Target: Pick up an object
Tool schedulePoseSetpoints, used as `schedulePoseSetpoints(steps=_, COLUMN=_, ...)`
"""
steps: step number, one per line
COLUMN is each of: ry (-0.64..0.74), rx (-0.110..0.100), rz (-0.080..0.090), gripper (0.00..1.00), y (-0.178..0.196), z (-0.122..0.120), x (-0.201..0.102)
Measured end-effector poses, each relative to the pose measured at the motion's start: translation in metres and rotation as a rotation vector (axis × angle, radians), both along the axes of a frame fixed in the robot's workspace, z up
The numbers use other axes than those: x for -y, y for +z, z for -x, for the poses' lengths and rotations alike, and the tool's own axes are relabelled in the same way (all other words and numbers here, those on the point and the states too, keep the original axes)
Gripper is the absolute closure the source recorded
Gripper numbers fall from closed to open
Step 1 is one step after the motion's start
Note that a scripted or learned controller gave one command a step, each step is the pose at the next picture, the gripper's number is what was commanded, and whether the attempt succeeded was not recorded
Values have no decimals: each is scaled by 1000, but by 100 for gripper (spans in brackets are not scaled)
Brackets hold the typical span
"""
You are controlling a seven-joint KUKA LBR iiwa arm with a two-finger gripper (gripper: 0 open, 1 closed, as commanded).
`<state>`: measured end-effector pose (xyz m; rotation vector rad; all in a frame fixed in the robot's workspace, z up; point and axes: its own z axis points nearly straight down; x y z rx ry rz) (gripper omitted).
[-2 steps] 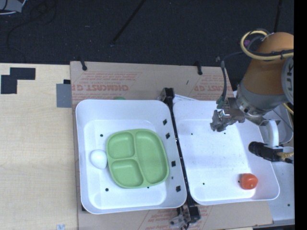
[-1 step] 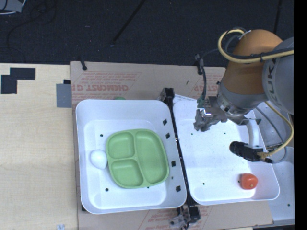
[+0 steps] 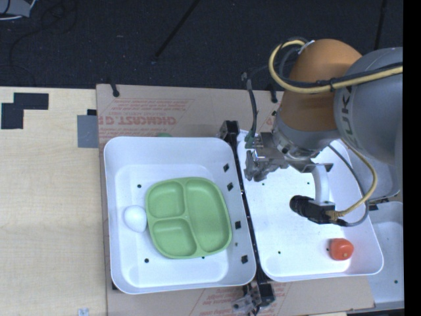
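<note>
Approach step: hand [image 3: 258, 168] hovers over right bin [image 3: 289, 255], near its left wall; grip state unclear. Next: travel to orange-red ball [image 3: 341, 249], descend, close.

- Your left bin [image 3: 118, 170] is crowded: the green divided plate [image 3: 188, 216] fills its middle, with a white egg [image 3: 135, 218] touching the plate's left edge.
- Your right bin [image 3: 289, 255] has open floor along its near-left part.
- The orange-red object [image 3: 341, 249] sits in its near right corner.
- The arm [image 3: 342, 104] overhangs the right bin's far half.
</note>
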<state>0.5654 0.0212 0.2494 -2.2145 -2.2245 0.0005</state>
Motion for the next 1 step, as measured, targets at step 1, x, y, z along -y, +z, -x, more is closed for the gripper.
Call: schedulePoseSetpoints(steps=1, ry=-1, rx=-3, rz=1, gripper=100, y=-3, z=11, x=-42)
